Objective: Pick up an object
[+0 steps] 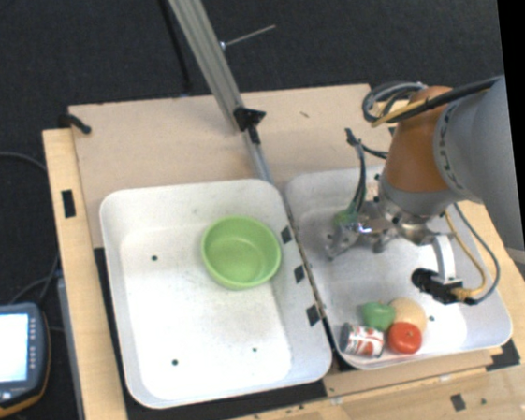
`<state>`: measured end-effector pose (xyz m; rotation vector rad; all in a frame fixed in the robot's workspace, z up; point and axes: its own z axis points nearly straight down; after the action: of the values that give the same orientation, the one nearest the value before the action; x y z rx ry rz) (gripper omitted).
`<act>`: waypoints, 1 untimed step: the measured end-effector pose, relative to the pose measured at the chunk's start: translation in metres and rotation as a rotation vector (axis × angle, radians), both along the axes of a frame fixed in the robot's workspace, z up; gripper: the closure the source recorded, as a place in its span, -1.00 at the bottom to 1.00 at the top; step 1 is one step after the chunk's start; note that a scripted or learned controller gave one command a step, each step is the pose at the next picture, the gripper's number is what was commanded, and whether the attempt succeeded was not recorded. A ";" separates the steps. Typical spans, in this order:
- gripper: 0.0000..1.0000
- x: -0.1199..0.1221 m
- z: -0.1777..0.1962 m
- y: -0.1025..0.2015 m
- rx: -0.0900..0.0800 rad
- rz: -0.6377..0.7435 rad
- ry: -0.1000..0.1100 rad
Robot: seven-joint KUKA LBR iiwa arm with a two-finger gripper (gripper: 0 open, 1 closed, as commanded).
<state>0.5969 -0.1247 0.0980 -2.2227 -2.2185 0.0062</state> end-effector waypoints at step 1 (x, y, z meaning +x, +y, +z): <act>1.00 0.002 0.014 -0.001 0.001 -0.006 -0.008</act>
<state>0.5988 -0.1254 0.1120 -2.2328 -2.2159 -0.0036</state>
